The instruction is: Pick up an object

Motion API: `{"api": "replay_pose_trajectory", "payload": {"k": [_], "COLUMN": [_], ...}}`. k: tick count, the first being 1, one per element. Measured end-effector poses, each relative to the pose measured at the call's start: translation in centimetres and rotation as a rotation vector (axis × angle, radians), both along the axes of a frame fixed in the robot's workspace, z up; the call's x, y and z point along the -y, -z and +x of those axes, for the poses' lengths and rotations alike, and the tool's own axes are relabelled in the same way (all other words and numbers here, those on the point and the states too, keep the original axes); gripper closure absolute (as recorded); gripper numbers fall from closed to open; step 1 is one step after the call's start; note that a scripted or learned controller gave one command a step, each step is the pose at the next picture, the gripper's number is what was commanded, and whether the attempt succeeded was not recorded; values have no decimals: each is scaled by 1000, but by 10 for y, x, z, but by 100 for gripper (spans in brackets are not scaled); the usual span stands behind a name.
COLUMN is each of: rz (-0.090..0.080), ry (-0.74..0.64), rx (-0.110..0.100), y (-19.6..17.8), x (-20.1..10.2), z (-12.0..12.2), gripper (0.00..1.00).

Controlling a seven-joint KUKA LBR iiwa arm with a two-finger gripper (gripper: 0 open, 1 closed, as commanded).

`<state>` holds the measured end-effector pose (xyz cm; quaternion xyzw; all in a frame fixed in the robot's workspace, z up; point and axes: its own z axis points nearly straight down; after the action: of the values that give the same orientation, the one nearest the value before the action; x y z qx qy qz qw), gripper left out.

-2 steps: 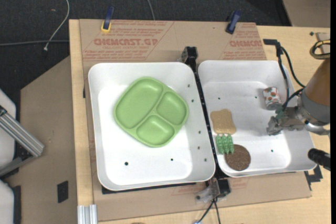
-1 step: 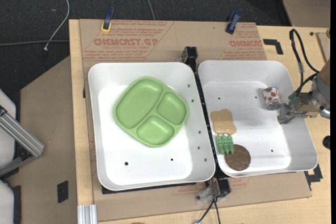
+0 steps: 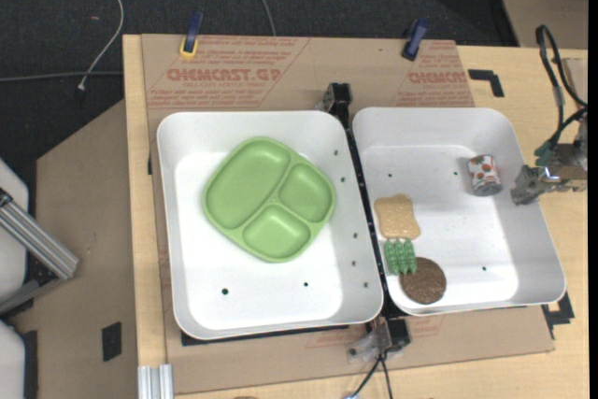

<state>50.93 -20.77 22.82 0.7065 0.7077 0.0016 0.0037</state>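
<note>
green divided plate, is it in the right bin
No, the green divided plate lies in the left bin, while the right bin holds the smaller items.

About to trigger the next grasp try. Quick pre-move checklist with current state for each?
1. Candidates in the right bin: ok. A small can, a tan cracker, a green piece and a brown disc.
2. Nearest target: ok. The can lies by the bin's right wall, closest to the gripper.
3. Gripper free of load: ok, nothing between its fingers.
4. Finger opening: cannot tell, too small.
5. Clutter at the left wall: not ok. Cracker, green piece and disc touch or overlap.
6. Left bin: ok. It holds a green divided plate, lying flat.
</note>
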Motion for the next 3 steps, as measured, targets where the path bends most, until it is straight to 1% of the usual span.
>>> {"api": "replay_pose_trajectory", "payload": {"k": [1, 2, 3], "rz": [3, 5, 4], "ry": [-4, -4, -4], "rx": [-4, -9, -6], "y": [-10, -2, 1], "x": [-49, -96, -143], "z": [8, 22, 37], "gripper": [100, 100, 100]}}
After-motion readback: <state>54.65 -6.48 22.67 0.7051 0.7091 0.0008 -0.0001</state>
